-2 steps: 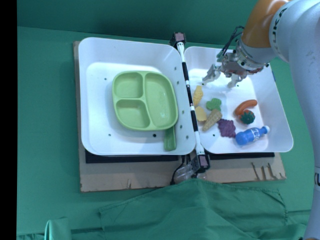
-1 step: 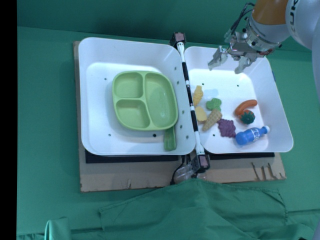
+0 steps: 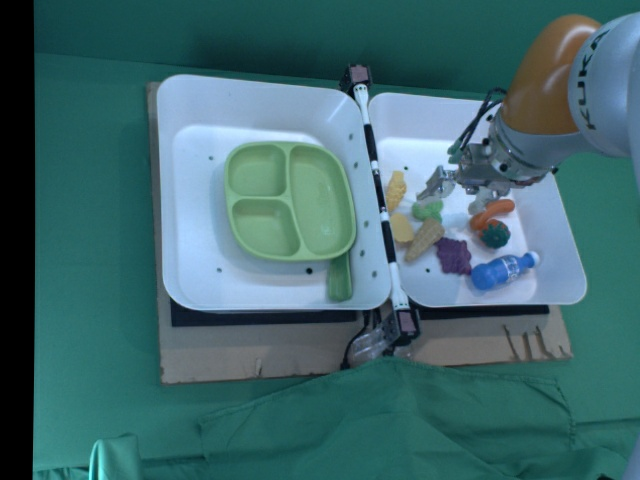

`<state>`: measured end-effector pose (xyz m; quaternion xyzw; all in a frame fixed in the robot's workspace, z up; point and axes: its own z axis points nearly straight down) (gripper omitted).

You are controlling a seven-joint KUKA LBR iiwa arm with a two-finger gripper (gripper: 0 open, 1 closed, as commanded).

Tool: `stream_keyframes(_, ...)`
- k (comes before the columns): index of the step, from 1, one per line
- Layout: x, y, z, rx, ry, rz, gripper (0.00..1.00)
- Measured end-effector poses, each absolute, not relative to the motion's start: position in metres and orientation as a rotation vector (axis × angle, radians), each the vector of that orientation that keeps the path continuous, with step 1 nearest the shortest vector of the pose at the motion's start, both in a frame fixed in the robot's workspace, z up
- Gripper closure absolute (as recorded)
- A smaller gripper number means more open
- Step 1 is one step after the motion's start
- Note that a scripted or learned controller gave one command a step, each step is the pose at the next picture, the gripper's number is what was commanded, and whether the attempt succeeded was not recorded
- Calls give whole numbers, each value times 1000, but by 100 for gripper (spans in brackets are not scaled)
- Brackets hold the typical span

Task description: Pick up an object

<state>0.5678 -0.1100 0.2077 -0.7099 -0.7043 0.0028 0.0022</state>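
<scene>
Right bin (image 3: 560, 268), centre right of frame: yellow corn (image 3: 396, 189), green lump (image 3: 427, 209), yellow piece (image 3: 401, 229), tan cob (image 3: 424, 240), purple grapes (image 3: 453, 256), orange carrot (image 3: 492, 213), dark green berry (image 3: 495, 234), blue bottle (image 3: 503, 269). Gripper (image 3: 440, 182) hangs low over the bin's upper middle, just above the green lump; whether it is open or closed cannot be told. Left bin (image 3: 190, 168): green divided plate (image 3: 290, 201), green piece (image 3: 339, 280) at lower edge.
</scene>
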Motion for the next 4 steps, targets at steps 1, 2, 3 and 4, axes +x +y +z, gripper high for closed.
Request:
stream_keyframes(1, 525, -117, 190, -2229, -2215, 1, 0)
stream_keyframes(2, 529, -118, 203, -2237, -2220, -7, 100)
stream_keyframes(3, 609, -99, 204, -2226, -2229, -9, 100)
stream_keyframes(4, 607, -101, 217, -2234, -2224, -11, 100)
